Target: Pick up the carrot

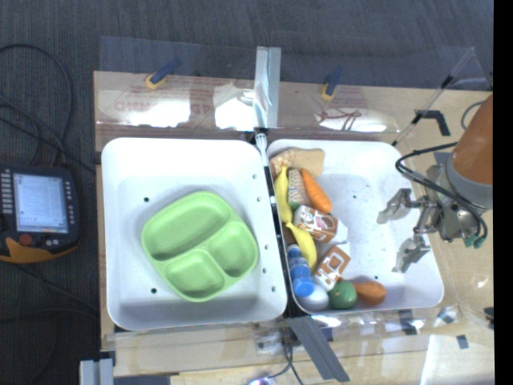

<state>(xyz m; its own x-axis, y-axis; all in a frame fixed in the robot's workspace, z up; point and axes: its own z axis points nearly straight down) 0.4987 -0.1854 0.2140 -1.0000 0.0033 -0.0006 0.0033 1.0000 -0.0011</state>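
The carrot (pixel 315 192) is orange and lies at a slant in the right bin (pixel 377 175), near its left wall, between a banana (pixel 281 199) and a small printed box (pixel 315 224). My gripper (pixel 403 231) hovers over the right side of the same bin, well to the right of the carrot. Its two fingers (pixel 393 208) stand apart, open, with nothing between them.
A green divided plate (pixel 200 245) lies in the left bin (pixel 128 183). Along the right bin's left wall and front sit a blue bottle (pixel 301 276), a second small box (pixel 333 265), a green ball-like fruit (pixel 343 294) and an orange item (pixel 370 291). A tablet (pixel 36 207) lies off the bench at left.
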